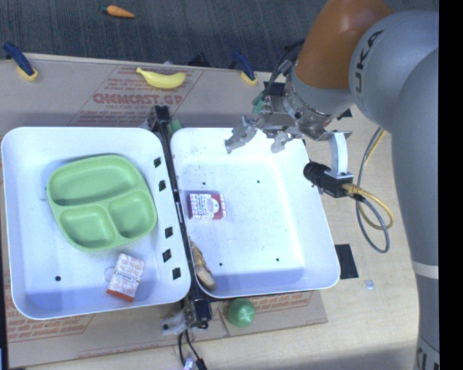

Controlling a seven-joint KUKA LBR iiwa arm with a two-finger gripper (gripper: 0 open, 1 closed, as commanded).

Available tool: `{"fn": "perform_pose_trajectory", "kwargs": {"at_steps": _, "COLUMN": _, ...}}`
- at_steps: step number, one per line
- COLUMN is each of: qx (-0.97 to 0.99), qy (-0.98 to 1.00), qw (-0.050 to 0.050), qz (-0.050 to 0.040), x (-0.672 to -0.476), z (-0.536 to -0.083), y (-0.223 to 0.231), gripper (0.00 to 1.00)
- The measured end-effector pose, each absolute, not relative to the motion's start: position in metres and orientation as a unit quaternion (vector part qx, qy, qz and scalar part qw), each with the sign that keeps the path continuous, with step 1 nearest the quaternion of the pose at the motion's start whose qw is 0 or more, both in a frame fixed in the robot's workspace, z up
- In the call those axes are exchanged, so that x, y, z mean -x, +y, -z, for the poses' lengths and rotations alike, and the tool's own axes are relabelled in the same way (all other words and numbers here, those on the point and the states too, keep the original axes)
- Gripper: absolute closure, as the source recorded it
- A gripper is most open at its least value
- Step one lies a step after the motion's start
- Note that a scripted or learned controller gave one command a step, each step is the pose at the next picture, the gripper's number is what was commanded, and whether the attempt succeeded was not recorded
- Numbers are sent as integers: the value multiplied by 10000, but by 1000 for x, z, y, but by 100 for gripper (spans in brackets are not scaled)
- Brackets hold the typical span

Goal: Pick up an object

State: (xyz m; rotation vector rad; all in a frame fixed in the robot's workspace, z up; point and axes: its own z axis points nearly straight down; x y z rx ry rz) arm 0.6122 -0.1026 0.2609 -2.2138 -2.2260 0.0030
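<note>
Left bin (pixel 15 206): green tray (pixel 102 200), packet (pixel 126 275); right bin (pixel 293 230): possibly a red sachet (pixel 206 205).

Grey arm (pixel 401 91) with orange band — metal gripper (pixel 256 139), yellow cable (pixel 374 206) looping beside it.

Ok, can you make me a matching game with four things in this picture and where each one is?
Things:
1. green plate
2. banana
3. green ball
4. red packet

Places:
A. in the right bin
B. on the cardboard behind the bins
C. in the left bin
D. on the bench in front of the bins

Pairs: 1-C, 2-B, 3-D, 4-A
</note>
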Motion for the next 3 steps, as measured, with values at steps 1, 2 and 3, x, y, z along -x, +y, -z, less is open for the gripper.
{"fn": "perform_pose_trajectory", "kwargs": {"at_steps": 1, "qx": 7053, "qy": -7089, "qw": 8, "qz": -17, "x": -600, "z": -175, "y": -143, "gripper": 0}}
{"fn": "perform_pose_trajectory", "kwargs": {"at_steps": 2, "qx": 7061, "qy": -7081, "qw": 8, "qz": -2, "x": -657, "z": -172, "y": -198, "gripper": 0}}
{"fn": "perform_pose_trajectory", "kwargs": {"at_steps": 3, "qx": 7057, "qy": -7085, "qw": 9, "qz": -11, "x": -657, "z": -130, "y": -204, "gripper": 0}}
